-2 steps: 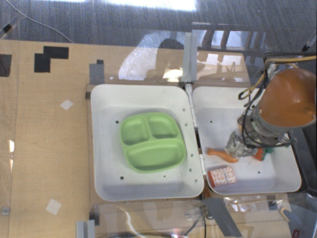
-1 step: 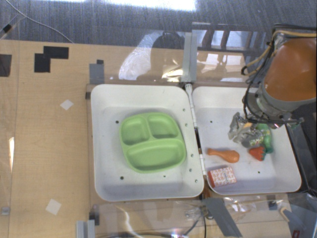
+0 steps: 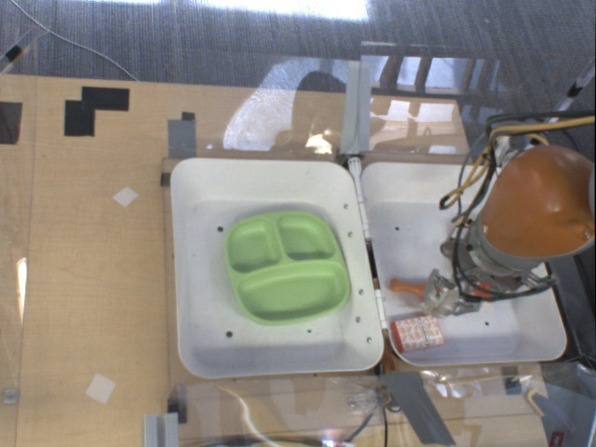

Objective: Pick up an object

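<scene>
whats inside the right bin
A small patterned box lies near the front edge and an orange object just behind it. The arm hangs over the right bin, covering much of its floor.

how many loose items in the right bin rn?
2 visible: an orange object left of the gripper, and a small patterned box near the right bin front edge. The arm may hide more.
</scene>
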Action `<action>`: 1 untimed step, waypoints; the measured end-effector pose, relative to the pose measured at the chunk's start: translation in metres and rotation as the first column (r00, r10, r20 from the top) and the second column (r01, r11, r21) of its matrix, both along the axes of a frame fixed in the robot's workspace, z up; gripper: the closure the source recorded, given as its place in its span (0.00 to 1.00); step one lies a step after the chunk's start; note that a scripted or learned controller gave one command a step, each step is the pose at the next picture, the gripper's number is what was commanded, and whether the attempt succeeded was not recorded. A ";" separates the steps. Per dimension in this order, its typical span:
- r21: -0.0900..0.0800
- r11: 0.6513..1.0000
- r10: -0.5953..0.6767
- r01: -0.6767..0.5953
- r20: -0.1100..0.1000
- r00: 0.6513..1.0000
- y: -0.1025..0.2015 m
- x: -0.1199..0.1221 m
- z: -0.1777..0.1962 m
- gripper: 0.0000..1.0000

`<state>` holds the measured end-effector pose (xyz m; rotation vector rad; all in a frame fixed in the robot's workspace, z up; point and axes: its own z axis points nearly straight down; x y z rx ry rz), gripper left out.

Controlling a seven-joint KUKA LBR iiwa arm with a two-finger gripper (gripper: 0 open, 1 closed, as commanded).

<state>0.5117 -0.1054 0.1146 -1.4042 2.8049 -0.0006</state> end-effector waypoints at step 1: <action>0.000 0.998 0.060 -0.060 0.003 0.998 0.008 0.027 0.057 1.00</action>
